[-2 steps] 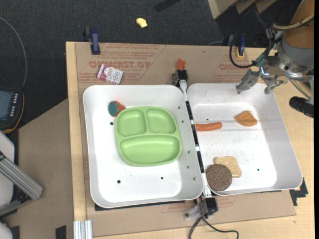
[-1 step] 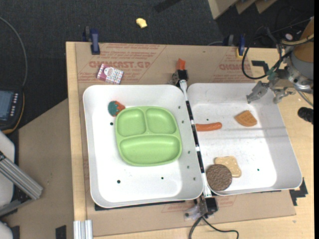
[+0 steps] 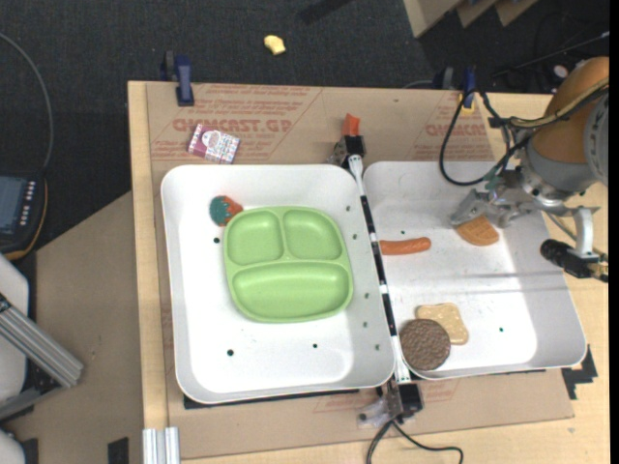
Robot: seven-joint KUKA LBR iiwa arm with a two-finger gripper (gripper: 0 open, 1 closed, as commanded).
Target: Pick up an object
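Note:
My gripper (image 3: pixel 481 211) reaches down into the right bin (image 3: pixel 542 298) at its upper middle, directly over a tan, cookie-like piece (image 3: pixel 478 232) that lies on the bin floor just below the fingertips. An orange-red sausage (image 3: pixel 404 246) lies at the bin's left side. Near the front edge sit a dark brown round cookie (image 3: pixel 425 344) and a tan cracker (image 3: pixel 446 320) touching it. In the left bin (image 3: pixel 193 346) a green divided plate (image 3: pixel 287 263) fills the middle, with a small teal and red object (image 3: pixel 225 209) at its upper left corner.
A pink patterned card (image 3: pixel 214 143) lies on the cardboard behind the left bin. Clamps (image 3: pixel 351 148) hold the divider between the bins. Black cables (image 3: pixel 464 133) loop above the right bin near the arm. A yellow scrap (image 3: pixel 275 43) lies on the dark floor.

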